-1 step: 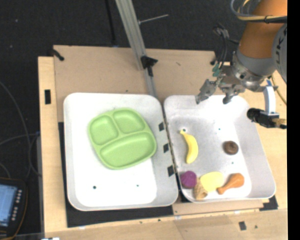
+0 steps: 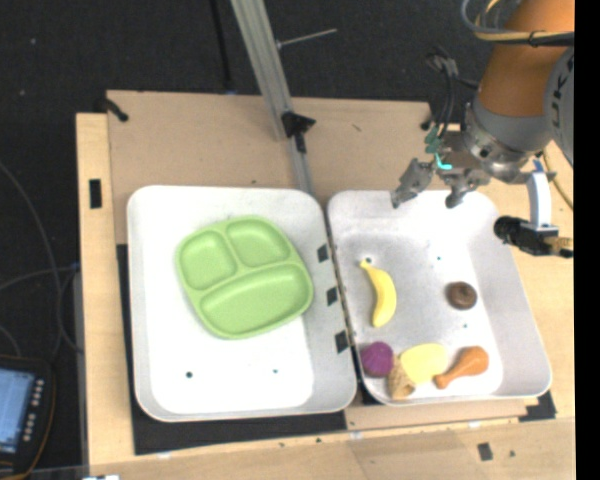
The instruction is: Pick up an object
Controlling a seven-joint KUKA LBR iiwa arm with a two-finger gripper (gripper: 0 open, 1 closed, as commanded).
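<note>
A: Banana [image 2: 380, 293], yellow, lies in the right bin [image 2: 500, 268], close to the left wall, its stem end toward the far side.

B: What else lies in that bin?

A: A brown round piece [image 2: 462, 295] sits to the right of the banana, well apart from it. Along the near edge there is a purple lump [image 2: 377, 357], a pale yellow piece [image 2: 424, 358] just beside it, a tan cone-like bit [image 2: 400, 381] in front of those two, and an orange-brown drumstick [image 2: 462, 365] to the right.

B: And the jaws?

A: The gripper [image 2: 431, 192] hangs over the far edge of the right bin, its jaws spread wide, with nothing between them. It is well apart from the banana and the other pieces.

B: The left bin?

A: The left bin [image 2: 160, 368] bears a green divided plate [image 2: 244, 276], lying flat and turned at a slant. Both bins rest side by side on the tabletop [image 2: 95, 268], and a grey metal post [image 2: 265, 68] rises from behind the gap between them.
</note>
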